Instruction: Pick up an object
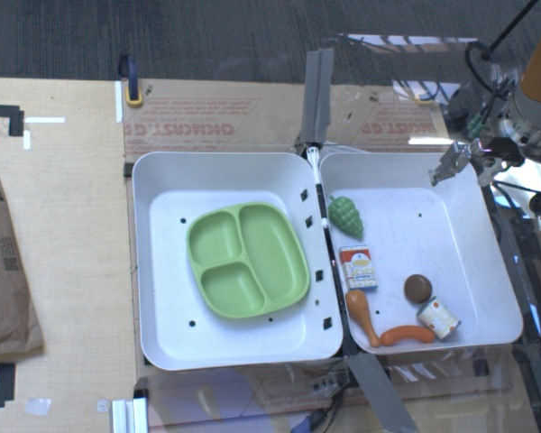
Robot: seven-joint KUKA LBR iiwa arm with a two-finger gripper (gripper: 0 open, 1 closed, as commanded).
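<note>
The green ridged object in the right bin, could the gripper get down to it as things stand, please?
Probably yes. The green ridged object lies by itself near the bin's left wall, with nothing over it; the gripper hangs at the far right corner, and bare floor lies between them. The wall may crowd one side.

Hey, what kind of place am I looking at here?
Probably a robotics lab's picking bench: two white bins side by side on a taped-up bench, a green divided plate in one, toy food like an orange carrot in the other, and a robot gripper overhead.
</note>
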